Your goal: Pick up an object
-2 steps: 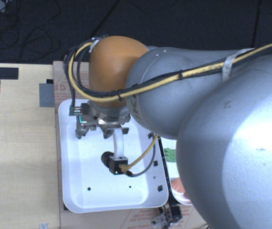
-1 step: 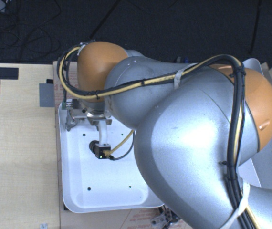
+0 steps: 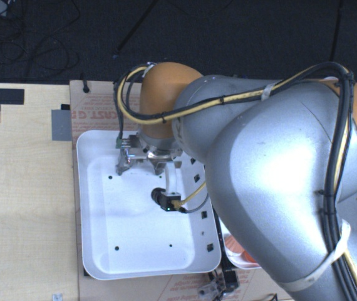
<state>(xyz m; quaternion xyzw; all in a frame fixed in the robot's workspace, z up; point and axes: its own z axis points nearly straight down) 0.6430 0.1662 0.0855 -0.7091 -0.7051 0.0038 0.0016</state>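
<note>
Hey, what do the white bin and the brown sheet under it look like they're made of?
White bin: likely moulded plastic, smooth and slightly glossy, judging by its rounded corners and soft sheen. Brown sheet: probably cardboard, matte, with red printed lettering like a flattened box.

The big grey arm [image 3: 279, 168] reaches in from the right and hides most of that side. Its orange band [image 3: 163, 89] is above the end effector [image 3: 144, 160], which hangs over the far part of a white bin [image 3: 134, 243]. The bin lies on brown cardboard [image 3: 94, 108] on the pale wooden surface [image 3: 22, 199]. Under the arm, an edge of the second bin [image 3: 230, 246] shows, with something orange-red [image 3: 245, 256] in it.
</note>
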